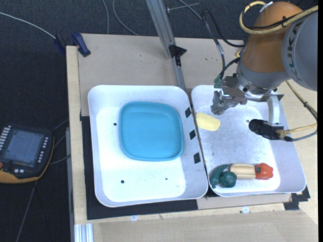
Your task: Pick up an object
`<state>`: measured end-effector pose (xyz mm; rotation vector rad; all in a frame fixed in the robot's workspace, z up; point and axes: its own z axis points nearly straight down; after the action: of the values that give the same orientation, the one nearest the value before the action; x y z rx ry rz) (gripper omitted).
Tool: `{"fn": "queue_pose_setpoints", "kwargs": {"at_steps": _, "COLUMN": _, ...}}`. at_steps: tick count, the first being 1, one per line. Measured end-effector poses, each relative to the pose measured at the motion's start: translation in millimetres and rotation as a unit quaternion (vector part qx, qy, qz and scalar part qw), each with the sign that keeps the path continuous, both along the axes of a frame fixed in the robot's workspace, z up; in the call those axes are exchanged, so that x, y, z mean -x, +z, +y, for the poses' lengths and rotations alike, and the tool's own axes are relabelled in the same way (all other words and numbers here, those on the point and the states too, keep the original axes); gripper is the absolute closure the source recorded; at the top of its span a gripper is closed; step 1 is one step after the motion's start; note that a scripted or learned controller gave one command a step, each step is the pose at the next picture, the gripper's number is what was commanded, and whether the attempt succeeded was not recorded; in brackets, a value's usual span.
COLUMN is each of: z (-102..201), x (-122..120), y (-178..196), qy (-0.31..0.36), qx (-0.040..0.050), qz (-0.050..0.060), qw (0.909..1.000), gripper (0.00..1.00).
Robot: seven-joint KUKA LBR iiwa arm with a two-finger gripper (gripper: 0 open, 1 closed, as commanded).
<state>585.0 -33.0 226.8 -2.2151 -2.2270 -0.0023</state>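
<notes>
In the camera view a pale yellow lump [208, 121] lies at the left side of the right bin [287, 158]. My gripper [219, 106] hangs just above and to the right of it, near the bin's back left corner. Along the front of the same bin lie a dark green round piece [223, 178], a tan stick-shaped piece [243, 171] and a red piece [264, 171] in a row. Nothing shows between the fingers.
The left bin [103, 135] holds a blue square plate [151, 130]. A metal pole [162, 21] slants up from between the bins at the back. A black cable end [263, 128] hangs off the arm over the right bin. A handheld pendant [22, 150] lies off the bench at left.
</notes>
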Motion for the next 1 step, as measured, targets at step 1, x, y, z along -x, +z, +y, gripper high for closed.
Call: {"fn": "queue_pose_setpoints", "kwargs": {"at_steps": 1, "z": 43.8, "x": 23.4, "y": -6.6, "qy": -0.001, "qx": 0.0001, "qz": 0.001, "qw": 1.0000, "gripper": 1.00}}
